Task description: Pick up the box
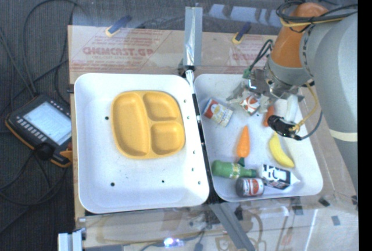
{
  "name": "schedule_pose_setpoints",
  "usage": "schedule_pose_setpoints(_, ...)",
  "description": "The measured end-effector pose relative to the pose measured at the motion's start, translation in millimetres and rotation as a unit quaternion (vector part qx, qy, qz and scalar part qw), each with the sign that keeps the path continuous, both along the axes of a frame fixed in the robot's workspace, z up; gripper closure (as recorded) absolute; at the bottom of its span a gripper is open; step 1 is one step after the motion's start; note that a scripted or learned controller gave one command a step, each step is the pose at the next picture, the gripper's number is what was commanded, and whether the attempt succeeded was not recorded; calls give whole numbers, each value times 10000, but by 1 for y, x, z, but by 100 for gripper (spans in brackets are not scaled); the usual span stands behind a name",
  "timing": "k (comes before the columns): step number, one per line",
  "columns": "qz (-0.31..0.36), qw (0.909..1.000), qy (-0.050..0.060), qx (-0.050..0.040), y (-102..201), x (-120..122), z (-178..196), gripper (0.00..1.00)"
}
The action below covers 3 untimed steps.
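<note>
Dark grey carpet crossed by black cables surrounds our counter (116,49), with a teach pendant (40,123) lying at its left; the left bin (87,145) carries a yellow divided tray (148,123); the right bin (305,177) holds a carrot (243,140), banana (281,152), green bottle (232,170) and can (250,187); the box (218,111) lies near its upper left corner; our gripper (251,94) hangs just beside it to the right, over a small red-and-white carton (251,104); whether the jaws are apart we cannot tell.

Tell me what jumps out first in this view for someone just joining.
The yellow divided tray in the left bin grabs the eye first. Next is the grey arm with its orange band, reaching in from the right over the right bin, where a carrot, banana and green bottle lie.
</note>
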<state>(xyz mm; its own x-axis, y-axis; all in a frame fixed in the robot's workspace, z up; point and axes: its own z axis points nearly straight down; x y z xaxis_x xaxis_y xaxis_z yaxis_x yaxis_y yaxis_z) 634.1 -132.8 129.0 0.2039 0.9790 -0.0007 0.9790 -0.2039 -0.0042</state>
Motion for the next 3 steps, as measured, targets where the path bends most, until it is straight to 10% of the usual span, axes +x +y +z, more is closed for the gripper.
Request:
schedule_pose_setpoints(1, 673, 9975, -175, -94, 30, 17, -25, 0)
schedule_pose_setpoints(3, -889, 9959, -136, 13, 39, -27, -32, 0)
